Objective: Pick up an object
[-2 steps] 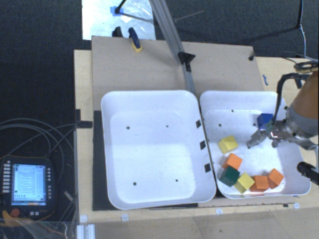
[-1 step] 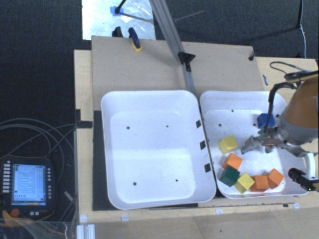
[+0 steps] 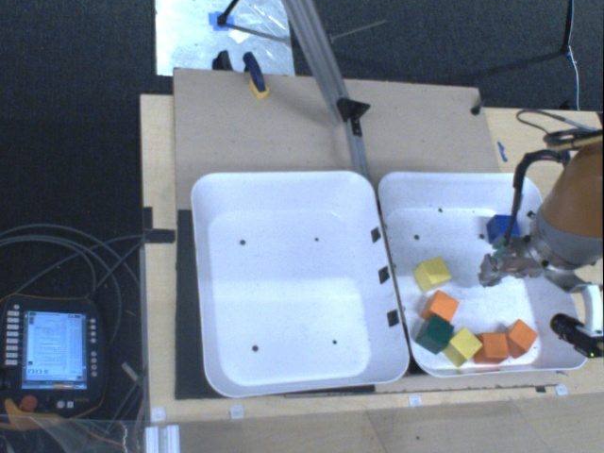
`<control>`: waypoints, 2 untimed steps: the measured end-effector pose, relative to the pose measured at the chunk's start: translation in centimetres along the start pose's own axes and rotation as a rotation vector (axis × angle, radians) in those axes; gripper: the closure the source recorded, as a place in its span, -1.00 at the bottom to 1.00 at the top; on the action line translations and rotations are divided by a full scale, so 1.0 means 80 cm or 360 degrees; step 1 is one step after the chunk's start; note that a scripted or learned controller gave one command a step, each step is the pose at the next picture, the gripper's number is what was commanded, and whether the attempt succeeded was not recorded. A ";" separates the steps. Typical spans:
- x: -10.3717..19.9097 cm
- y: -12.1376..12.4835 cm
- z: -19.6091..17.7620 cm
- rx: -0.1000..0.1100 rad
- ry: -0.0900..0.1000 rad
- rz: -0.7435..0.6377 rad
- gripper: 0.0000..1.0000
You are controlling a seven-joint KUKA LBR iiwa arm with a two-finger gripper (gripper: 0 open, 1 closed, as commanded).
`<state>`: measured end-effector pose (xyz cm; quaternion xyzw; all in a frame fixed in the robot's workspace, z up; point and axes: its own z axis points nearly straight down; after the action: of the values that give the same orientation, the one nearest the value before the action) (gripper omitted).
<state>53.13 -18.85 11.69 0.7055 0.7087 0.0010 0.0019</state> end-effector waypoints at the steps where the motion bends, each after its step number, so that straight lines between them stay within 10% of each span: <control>1: 0.006 0.005 -0.079 -0.0006 -0.0002 -0.0001 1.00; 2: 0.000 -0.004 -0.151 -0.0007 -0.0003 0.0000 1.00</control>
<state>52.80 -18.86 23.74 0.7056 0.7086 0.0018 0.0041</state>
